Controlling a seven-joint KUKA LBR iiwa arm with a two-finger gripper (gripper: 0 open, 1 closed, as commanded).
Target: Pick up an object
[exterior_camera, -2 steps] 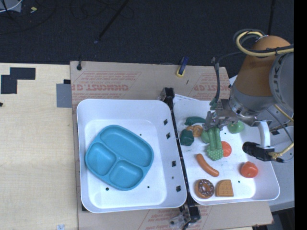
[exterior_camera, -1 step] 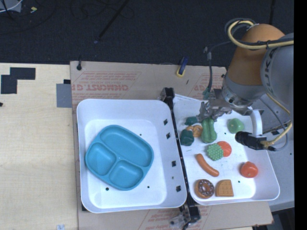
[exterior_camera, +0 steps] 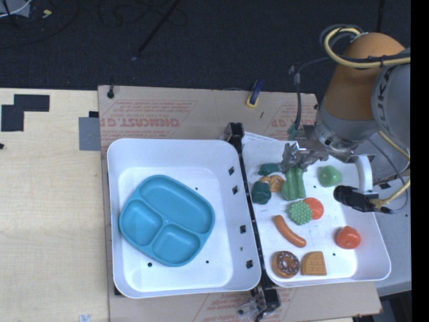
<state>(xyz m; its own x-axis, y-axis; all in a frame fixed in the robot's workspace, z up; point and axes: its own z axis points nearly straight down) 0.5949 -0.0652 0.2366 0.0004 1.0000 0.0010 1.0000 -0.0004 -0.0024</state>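
Right of frame, right bin: gripper poised at a green vegetable, seemingly for a grasp; jaw spread cannot be told.

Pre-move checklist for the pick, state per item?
1. Tool over the right bin: ok, it sits above the bin's upper left part.
2. Object under the tool: ok, a green cucumber-like piece lies just below it.
3. Object held between the tool's fingers: cannot tell.
4. Crowding around that piece: not ok, a dark green piece and a bumpy green piece lie close by.
5. Easier targets: ok, the tomato and the sausage lie apart from the rest.
6. Left bin: ok, it holds a blue divided plate.
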